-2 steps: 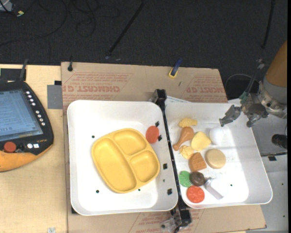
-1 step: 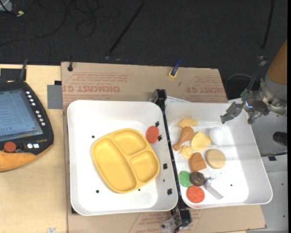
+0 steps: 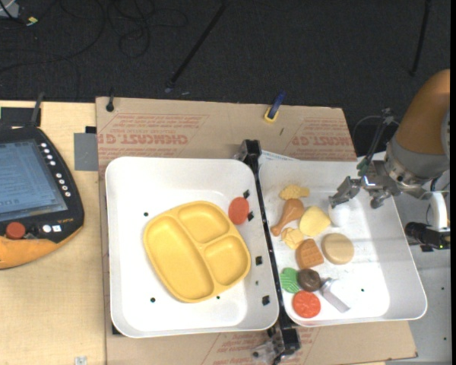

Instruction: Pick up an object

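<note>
My gripper (image 3: 361, 191) hangs over the upper right part of the right bin (image 3: 395, 280), open, with nothing between its fingers. To its left in that bin lie several toy foods: a drumstick (image 3: 289, 214), a small yellow piece (image 3: 294, 193), a pale yellow wedge (image 3: 315, 221), a round bun (image 3: 337, 248), a brown slice (image 3: 309, 253), a green piece (image 3: 289, 280), a dark round piece (image 3: 309, 280) and a red disc (image 3: 306, 304). The left bin (image 3: 137, 181) holds a yellow divided plate (image 3: 196, 248) and an orange-red piece (image 3: 239, 210).
A control pendant with a screen (image 3: 26, 196) lies on the bench at far left. A blue and yellow clip (image 3: 273, 109) sits at the cardboard's back edge. The divider (image 3: 262, 226) between the bins carries black clamps. Bare white floor shows below the gripper.
</note>
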Motion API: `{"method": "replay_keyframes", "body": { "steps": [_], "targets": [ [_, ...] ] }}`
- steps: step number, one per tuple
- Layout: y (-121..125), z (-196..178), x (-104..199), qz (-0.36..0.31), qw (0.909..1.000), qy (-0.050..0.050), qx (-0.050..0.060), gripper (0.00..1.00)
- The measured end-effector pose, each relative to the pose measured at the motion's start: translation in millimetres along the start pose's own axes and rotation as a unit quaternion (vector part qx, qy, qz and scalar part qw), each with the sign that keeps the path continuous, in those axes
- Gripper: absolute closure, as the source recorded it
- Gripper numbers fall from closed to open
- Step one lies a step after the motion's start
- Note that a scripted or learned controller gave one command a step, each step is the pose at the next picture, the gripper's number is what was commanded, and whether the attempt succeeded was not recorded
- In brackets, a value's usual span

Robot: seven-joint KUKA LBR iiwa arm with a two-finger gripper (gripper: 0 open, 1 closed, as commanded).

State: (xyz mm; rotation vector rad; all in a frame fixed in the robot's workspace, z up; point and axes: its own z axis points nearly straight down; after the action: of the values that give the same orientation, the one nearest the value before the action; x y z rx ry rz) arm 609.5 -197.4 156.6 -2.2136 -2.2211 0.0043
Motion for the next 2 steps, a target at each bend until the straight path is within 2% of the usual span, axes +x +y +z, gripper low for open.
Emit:
{"method": "replay_keyframes", "body": {
  "steps": [1,2],
  "targets": [
    [-3.8,51.5,-6.8,0.001,1.0,0.0,0.0,0.0],
    [-2.3,67.8,-4.8,0.0,1.0,-0.001,-0.003,0.0]
  ]
}}
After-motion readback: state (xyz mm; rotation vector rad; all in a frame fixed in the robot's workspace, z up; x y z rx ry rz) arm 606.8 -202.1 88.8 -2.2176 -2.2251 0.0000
